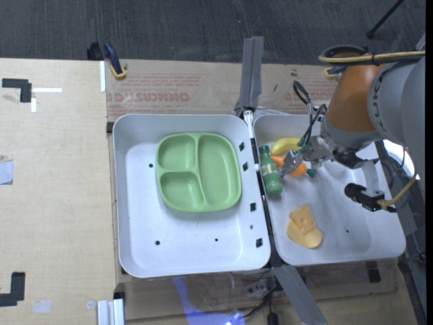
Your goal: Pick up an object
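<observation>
- Presently, the gripper (295,160) sits low in the right bin (352,239), near its upper left corner, among a small cluster of toy food.
- Finger state: cannot tell whether released or clenched; the tips are small and merge with the items around them, and nothing can be confirmed as grasped.
- Orange item (296,168): lies directly beside the gripper tip, apparently touching it; its exact kind cannot be determined.
- Banana (285,145): yellow, just above and left of the gripper, close to the bin's left wall.
- Green bottle (270,173): orange cap, lying along the left wall of the right bin, just left of the gripper.
- Yellow cheese wedge (304,226): lies on the bin floor, well apart from the gripper, toward the near edge.
- Arm (385,97): grey with an orange band, enters from the right, bent over the right bin; cables trail along it.
- Left bin (135,235): holds a green divided plate (199,172), three compartments, lying flat near the centre.
- Bench (54,202): light wooden surface around both bins; a blue clamp (108,54) at its far edge.
</observation>
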Robot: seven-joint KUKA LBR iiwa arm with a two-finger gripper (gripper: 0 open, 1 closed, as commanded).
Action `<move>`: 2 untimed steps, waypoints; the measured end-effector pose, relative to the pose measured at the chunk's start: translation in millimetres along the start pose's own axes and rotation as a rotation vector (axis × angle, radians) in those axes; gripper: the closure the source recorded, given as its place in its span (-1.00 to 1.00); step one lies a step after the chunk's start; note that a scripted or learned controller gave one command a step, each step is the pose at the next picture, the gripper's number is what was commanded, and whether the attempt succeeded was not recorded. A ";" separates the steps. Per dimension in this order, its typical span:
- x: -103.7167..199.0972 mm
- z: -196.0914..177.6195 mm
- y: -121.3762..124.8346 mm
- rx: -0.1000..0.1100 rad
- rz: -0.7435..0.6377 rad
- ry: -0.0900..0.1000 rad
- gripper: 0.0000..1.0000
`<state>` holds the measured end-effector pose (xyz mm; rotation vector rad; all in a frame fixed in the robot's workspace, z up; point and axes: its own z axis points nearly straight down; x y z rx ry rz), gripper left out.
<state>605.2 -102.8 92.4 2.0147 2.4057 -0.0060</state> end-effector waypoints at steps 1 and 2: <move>0.1 -9.0 0.3 0.000 0.002 0.002 1.00; 70.9 -99.7 66.3 0.000 0.053 0.004 1.00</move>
